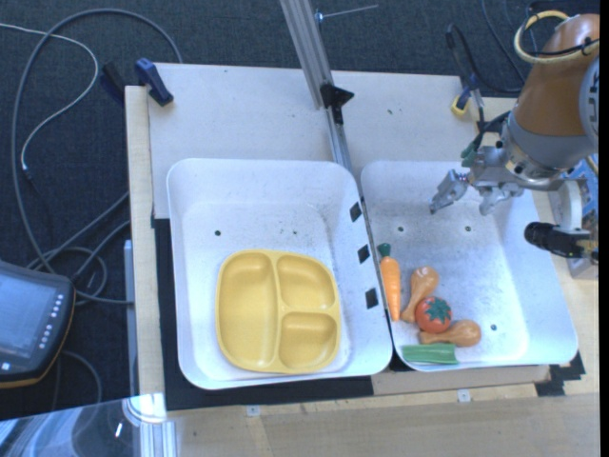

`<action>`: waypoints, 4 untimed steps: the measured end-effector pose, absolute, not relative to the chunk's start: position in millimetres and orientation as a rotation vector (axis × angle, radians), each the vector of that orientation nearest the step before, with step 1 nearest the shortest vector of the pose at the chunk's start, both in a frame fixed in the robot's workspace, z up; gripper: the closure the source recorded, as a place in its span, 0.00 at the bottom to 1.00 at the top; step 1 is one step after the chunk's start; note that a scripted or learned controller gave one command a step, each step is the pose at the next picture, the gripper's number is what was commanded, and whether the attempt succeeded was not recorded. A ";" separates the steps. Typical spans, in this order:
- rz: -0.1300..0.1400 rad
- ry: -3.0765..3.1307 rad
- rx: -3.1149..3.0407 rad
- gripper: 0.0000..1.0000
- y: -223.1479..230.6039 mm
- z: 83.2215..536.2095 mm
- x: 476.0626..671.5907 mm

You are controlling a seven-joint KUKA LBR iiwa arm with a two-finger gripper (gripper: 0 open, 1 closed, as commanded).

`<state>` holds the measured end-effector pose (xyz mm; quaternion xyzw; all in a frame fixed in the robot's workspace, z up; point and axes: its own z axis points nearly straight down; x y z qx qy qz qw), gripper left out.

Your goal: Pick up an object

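Toy vegetables lie bunched at the near left corner of the right bin point(533, 255). An orange carrot point(390, 287) with a green top lies lengthwise along the bin's left wall, its tip pointing near. Just to its right is a tan, gourd-like piece point(420, 287), tilted and leaning against a red tomato point(435, 313) with a green stem. Right of the tomato a second tan-orange piece point(462, 332) lies flat, touching it. A green pod-like piece point(428, 353) rests along the near wall, just under the tomato. The items press so close together that each one has a neighbour against at least one side, and the carrot sits tight to the wall.

Well apart from this cluster, toward the far side of the same bin, the gripper point(471, 190) hangs above bare floor with its two fingers spread apart and nothing between them; how high it sits above the bin is hard to judge from this slant. The grey arm point(557, 84) with its orange band reaches in from the right.

The left bin point(190, 198) holds a yellow divided tray point(279, 309) with three compartments, toward its near side. A metal post point(309, 36) rises from between the bins at the far side.
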<state>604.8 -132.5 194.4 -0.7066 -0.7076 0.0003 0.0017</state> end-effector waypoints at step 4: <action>-0.002 -2.222 -2.220 1.00 -133.0 110.5 612.7</action>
